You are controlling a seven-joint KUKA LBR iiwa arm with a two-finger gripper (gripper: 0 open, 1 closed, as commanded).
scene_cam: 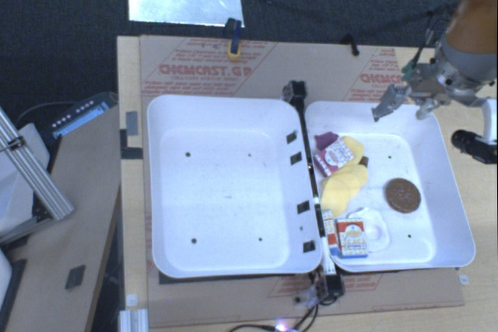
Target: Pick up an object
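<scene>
The grey arm with its orange band [473, 19] is cut off by the right edge. The print on the small red-and-white carton [352, 238] is too small to be read — likewise the purple packet [334, 155].

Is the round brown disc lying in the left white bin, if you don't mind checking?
No, the round brown disc lies in the right white bin.

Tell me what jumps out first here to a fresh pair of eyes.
The cluster in the right-hand white bin: a round brown disc, pale yellow pieces and a small red-and-white carton, crowded toward the divider. The grey arm's tool hovers over that bin's far rim. The left-hand white bin shows bare floor.
</scene>
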